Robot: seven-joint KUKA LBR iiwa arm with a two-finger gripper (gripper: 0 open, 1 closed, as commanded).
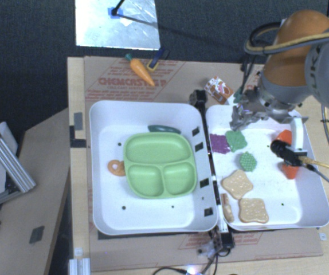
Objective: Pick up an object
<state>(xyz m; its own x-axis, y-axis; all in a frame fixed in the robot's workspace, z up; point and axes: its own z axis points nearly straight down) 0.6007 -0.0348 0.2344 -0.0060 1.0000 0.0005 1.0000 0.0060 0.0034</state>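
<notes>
1. Green leafy toy (236, 138): far part of right bin (310, 202), beside purple piece (219, 144), just under the gripper (240, 119).
2. Fingers: pointing down at its far edge; how wide they stand, or any hold, I cannot tell.
3. Method: centre over the green piece, clear of the purple one, descend fully, then close and lift straight.

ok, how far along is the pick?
Done: the arm has reached into the right bin. In hand: the end effector sits low at the green piece beside the purple piece. Left: nothing visibly grasped or lifted yet.
</notes>
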